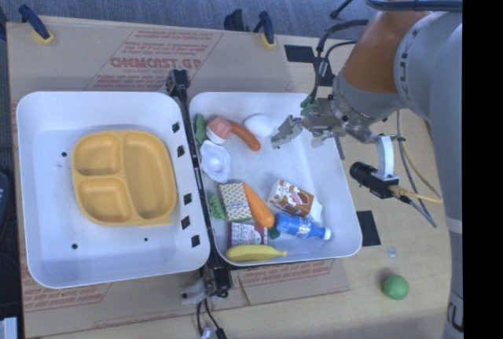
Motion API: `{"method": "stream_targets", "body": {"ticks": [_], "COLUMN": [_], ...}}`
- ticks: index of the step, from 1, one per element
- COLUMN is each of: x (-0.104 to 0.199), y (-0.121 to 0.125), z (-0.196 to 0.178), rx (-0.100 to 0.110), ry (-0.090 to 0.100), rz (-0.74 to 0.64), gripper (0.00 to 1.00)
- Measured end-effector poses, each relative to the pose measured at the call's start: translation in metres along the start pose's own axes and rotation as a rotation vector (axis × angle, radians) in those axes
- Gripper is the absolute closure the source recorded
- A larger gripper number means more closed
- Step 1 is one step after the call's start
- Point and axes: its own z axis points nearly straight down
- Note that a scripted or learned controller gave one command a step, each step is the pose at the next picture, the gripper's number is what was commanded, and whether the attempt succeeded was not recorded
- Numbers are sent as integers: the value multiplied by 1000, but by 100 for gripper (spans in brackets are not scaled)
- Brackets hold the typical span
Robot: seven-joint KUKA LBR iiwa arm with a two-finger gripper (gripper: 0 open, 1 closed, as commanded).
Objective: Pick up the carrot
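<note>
The carrot [258, 206] is an orange cone lying in the right bin [338, 180], near its middle front, between a patterned box [233, 200] and a small carton [292, 197]. My gripper [302, 136] hangs over the back right part of that bin, up and to the right of the carrot and well apart from it. Its fingers stand open with nothing between them. One fingertip [281, 134] points toward a white egg [258, 125].
Around the carrot lie a blue bottle [302, 230], a banana [255, 252], a red-and-white can [247, 233], an orange-red sausage [244, 138] and a white cup [214, 161]. The left bin [31, 196] holds a yellow divided tray [126, 176]. A green ball [395, 286] sits on the bench.
</note>
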Motion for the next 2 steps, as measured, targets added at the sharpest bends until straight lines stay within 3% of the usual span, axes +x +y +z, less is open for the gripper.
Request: {"method": "stream_targets", "body": {"ticks": [1, 2], "x": [21, 21], "y": [-62, -62], "z": [116, 106], "rx": [0, 1], "ry": [1, 0], "rz": [131, 127], "gripper": [0, 100]}}
